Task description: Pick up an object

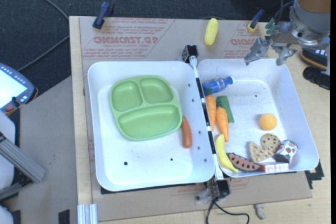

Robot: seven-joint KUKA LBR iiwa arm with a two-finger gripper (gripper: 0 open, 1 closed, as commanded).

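Objects for picking lay mostly in the right bin [294,93], none yet chosen and none held. You had the hand [267,53] poised over that bin's far rim, fingers spread apart with nothing between them.

Inventory, left to right:
- Blue clip [102,14], far left corner of the tabletop [79,113], outside both bins.
- Left bin [102,155]: green divided plate [146,107]; one orange carrot [186,132] just beside the plate's right edge.
- Yellow corn cob [211,31], on the tabletop beyond the bins.
- Right bin, along the left wall: blue bottle [216,84], two carrots [217,115] with a green piece [225,105] touching them, banana [223,153].
- Right bin, near edge: watermelon slice [244,162], cookie pieces [264,146], a small red-and-white item [286,151], crowded together.
- Orange ball [268,121], alone on open floor.

Handling note: you would likely have done best with the orange ball, since it stood apart from everything else. Centre the fingers over it and descend straight; being round, it might roll. The items against the divider looked harder, as the wall and neighbours left little finger room.
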